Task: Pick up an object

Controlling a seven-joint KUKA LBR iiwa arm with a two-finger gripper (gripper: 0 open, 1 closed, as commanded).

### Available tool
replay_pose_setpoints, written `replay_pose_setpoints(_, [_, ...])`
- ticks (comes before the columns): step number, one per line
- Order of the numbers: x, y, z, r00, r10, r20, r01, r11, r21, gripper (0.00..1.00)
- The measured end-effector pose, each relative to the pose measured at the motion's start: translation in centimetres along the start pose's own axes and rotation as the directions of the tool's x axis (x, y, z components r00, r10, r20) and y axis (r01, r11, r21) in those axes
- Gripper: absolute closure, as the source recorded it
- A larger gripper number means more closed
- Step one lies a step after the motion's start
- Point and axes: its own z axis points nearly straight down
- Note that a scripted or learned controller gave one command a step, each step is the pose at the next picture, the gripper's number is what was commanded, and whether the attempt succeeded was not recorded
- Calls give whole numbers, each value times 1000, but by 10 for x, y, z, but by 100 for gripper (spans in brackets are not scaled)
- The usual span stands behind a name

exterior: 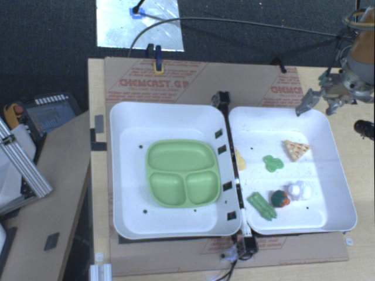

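Claw (319, 101) spread wide at the far right corner, gripping nothing, hanging over the rim of the right bin (337, 157); fingers metallic and angled. Below: tan bench (64, 157), brown cardboard sheet (193, 78) with red print, dark carpet beyond. Glossy white left bin (126, 157) carrying a smooth green divided plate (180, 172). Scattered in the right bin: ridged waffle wedge (296, 150), lumpy green piece (272, 163), green pod (261, 206), round red-and-green fruit (280, 198), small white lump (299, 190)
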Motion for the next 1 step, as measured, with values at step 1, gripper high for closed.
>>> replay_pose_setpoints(1, [1, 3, -9, 1000, -3, 3, 3, 1000, -13, 0])
